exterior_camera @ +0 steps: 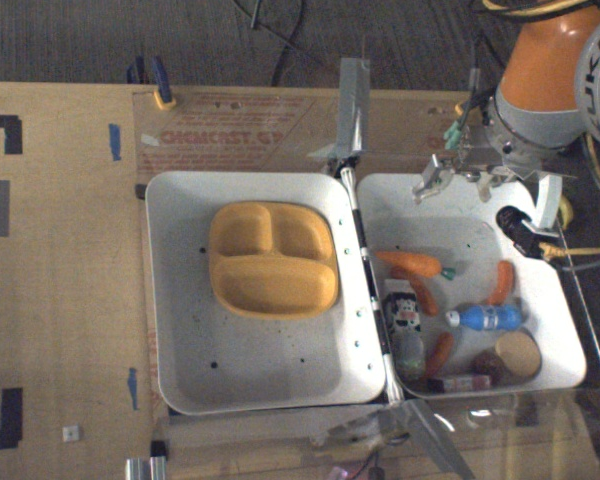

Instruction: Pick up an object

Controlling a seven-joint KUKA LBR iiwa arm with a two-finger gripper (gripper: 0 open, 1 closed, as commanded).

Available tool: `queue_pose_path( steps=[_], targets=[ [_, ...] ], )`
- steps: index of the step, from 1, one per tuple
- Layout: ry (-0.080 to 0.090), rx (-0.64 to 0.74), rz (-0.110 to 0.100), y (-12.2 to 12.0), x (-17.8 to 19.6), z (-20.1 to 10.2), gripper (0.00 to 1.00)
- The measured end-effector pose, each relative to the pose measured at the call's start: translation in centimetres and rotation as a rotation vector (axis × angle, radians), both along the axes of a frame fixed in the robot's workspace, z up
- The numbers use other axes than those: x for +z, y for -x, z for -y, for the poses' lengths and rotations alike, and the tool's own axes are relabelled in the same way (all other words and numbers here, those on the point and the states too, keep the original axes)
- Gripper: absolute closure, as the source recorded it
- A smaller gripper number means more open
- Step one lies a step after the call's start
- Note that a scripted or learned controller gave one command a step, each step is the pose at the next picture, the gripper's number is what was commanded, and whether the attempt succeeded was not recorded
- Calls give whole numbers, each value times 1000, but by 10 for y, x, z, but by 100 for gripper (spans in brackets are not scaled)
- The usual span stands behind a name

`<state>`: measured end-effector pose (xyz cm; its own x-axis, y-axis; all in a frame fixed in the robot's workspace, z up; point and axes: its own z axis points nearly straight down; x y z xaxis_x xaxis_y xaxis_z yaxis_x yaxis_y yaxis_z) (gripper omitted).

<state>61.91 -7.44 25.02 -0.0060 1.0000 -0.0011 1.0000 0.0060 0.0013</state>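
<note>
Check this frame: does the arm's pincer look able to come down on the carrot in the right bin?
Probably yes. The carrot lies near the right bin's left wall with bare floor above it and nothing lying on top; the pincer hangs over the bin's far end.

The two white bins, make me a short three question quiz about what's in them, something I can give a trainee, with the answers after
1. True or false: the yellow divided plate lies in the right bin.
2. Which item lies nearest the divider between the bins? A) carrot B) blue bottle C) round tan disc
3. Fill in: the gripper hangs over the ____ edge of the right bin, far or near.

Key:
1. False; it lies in the left bin.
2. A.
3. Far; it is at the top of the camera view, above the items and touching none of them.
</note>
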Motion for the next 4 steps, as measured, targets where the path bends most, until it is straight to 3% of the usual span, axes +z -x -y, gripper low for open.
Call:
queue_pose_path(
  steps=[1,2,3,4],
  targets=[
    [-1,145,-1,31,-134,63,0],
    [0,84,1,68,8,69,0],
    [1,205,5,113,-163,83,0],
    [4,201,14,110,-151,85,100]
  ],
)
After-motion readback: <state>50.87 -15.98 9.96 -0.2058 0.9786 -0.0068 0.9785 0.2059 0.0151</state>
